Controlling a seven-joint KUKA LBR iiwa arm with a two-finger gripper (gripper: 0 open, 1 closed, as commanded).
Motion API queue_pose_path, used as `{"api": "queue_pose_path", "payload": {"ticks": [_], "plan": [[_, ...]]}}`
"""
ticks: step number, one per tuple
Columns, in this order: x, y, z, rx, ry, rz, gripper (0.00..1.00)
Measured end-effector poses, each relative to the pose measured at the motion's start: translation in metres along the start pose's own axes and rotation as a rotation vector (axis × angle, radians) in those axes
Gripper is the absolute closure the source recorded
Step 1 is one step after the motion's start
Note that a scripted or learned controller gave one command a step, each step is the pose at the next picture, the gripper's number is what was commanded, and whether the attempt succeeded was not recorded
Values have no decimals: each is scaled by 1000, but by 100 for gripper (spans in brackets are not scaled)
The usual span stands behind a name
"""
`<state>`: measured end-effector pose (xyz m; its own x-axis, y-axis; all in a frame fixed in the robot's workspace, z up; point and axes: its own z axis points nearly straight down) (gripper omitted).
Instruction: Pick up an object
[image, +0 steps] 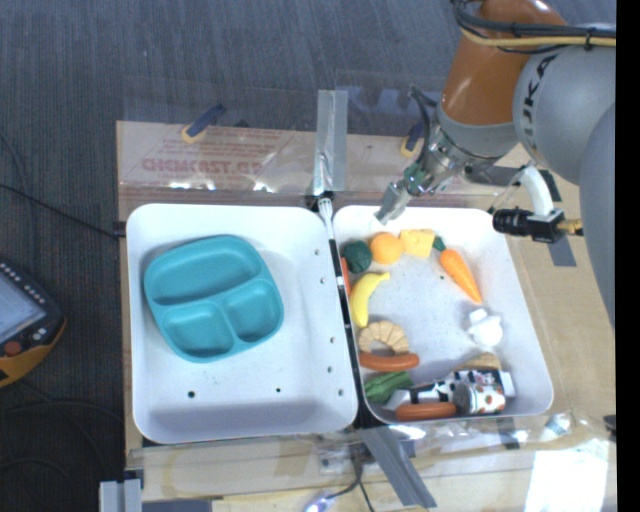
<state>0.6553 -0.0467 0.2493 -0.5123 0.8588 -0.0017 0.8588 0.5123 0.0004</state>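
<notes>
The right bin (525, 330) holds several toy foods: an orange fruit (385, 248), a yellow piece (419, 241), a carrot (460, 273), a banana (365, 293), a pretzel-like bun (386, 338), a sausage (389, 361), a green vegetable (385, 383), a white piece (485, 325) and a black-and-white toy (478, 390). My gripper (392, 208) hangs over the bin's far rim, just above and behind the orange fruit. Nothing shows between its tips.
The left bin (200, 400) carries a blue divided tray (212, 294). A metal divider (328, 150) rises between the bins at the back. Cardboard (220, 160) lies behind them. A dark device (20, 320) sits at the far left.
</notes>
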Motion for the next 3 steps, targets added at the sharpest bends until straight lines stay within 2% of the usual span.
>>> {"api": "queue_pose_path", "payload": {"ticks": [1, 2, 3], "plan": [[-70, -37, 131, 2, 0, -307, 100], [-31, -30, 14, -2, -2, -246, 100], [-15, 2, -5, -1, -1, -310, 100]]}}
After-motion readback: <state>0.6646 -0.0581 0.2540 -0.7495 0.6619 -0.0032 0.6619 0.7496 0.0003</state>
